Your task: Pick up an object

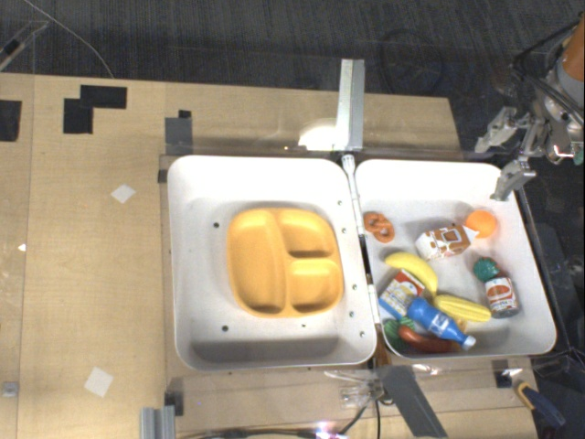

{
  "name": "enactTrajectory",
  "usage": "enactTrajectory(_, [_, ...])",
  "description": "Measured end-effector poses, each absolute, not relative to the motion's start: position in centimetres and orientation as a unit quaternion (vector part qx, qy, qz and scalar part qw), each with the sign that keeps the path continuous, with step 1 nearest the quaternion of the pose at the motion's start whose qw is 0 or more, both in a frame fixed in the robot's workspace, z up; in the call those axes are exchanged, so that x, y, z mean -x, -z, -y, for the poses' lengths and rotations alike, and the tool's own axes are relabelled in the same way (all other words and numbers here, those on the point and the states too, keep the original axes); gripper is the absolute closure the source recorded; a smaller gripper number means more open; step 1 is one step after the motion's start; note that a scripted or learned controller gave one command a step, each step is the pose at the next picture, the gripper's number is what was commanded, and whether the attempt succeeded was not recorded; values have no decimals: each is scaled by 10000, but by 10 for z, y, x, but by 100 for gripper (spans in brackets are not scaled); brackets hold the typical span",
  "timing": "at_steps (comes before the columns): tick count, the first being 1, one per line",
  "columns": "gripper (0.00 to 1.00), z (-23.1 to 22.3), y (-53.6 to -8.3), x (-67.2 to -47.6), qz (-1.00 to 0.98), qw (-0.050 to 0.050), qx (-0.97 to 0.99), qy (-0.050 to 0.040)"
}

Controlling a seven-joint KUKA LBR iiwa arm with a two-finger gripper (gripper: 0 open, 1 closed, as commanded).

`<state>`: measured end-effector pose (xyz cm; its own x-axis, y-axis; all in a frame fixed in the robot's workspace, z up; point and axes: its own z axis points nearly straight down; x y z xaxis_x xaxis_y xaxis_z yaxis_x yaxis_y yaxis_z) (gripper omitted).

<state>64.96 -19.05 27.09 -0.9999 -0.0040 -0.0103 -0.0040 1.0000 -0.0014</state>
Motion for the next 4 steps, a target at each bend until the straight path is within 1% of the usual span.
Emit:
enactTrajectory(1, [0, 198, -159, -670, -9938, 17, 1114, -7])
enactTrajectory(2, [0, 172, -121, -636, -9997, 157, -170, 36])
enactTrajectory(3, [0, 205, -110, -668, -9994, 133, -328, 10])
enactTrajectory(4, [0, 168, -112, -649, -9895, 265, -1423, 35])
